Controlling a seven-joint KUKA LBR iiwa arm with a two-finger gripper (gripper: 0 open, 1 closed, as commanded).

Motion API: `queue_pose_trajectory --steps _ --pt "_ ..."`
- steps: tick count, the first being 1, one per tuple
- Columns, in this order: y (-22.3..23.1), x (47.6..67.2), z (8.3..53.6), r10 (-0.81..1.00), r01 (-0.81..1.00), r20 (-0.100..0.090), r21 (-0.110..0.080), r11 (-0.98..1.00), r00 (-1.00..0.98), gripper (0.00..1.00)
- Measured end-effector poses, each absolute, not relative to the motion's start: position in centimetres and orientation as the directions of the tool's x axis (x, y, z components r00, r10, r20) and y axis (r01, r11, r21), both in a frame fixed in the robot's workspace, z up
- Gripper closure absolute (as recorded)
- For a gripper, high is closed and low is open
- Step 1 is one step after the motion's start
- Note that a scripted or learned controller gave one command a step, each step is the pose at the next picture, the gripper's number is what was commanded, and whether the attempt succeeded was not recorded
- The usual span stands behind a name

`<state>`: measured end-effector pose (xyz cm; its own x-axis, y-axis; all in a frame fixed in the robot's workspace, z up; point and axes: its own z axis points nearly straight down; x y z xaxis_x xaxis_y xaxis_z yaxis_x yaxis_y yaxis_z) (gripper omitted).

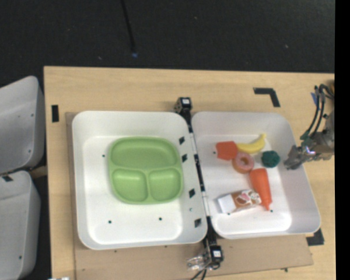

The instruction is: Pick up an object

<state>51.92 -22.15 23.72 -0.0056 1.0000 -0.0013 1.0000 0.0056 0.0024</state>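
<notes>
The right bin (pixel 283 214) holds several small items. An orange-red block (pixel 226 150) lies beside a yellow banana (pixel 252 144), with a pink ring (pixel 243 163) just below them. Right of the ring sits a dark green ball (pixel 270 159). An orange carrot (pixel 261 185) points toward the front, and a white snack packet (pixel 239 201) lies to its left. My gripper (pixel 296 158) hangs at the bin's right rim, a little right of the green ball and apart from it. Nothing shows in its grasp.
The left bin (pixel 93 214) bears a green divided plate (pixel 144 169). A black hinge strip (pixel 193 168) runs between the bins. Cables (pixel 319 112) trail above the gripper at the right edge. Grey padded shapes (pixel 11 127) stand off the bench at the left.
</notes>
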Motion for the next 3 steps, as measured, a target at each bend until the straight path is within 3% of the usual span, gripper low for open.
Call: queue_pose_trajectory --steps 3 --pt "-8.0 54.8 24.8 1.000 1.000 0.000 0.002 0.007 -0.007 1.00"
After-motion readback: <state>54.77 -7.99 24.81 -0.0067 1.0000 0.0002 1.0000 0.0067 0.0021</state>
